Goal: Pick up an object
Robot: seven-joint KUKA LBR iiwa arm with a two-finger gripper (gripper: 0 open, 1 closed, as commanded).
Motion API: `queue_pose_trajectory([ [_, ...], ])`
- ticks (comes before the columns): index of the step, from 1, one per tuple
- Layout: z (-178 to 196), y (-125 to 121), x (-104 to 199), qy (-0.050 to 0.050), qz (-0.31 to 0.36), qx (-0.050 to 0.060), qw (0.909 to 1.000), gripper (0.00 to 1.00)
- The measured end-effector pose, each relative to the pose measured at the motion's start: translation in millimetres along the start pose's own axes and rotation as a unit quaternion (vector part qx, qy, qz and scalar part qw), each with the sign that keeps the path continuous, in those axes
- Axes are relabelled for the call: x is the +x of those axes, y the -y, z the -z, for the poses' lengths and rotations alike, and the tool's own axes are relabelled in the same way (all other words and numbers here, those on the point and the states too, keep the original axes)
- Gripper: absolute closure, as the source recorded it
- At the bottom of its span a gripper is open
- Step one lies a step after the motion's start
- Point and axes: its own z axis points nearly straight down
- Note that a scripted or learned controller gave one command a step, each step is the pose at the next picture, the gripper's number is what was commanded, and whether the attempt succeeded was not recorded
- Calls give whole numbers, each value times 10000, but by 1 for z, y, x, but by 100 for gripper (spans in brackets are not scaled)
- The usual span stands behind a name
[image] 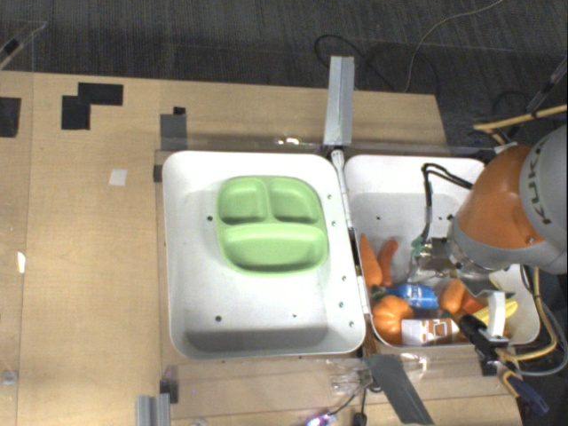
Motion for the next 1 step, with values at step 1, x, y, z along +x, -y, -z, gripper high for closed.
queue_pose_trajectory([
  [1,112,13,40,-5,1528,76,9882,100],
])
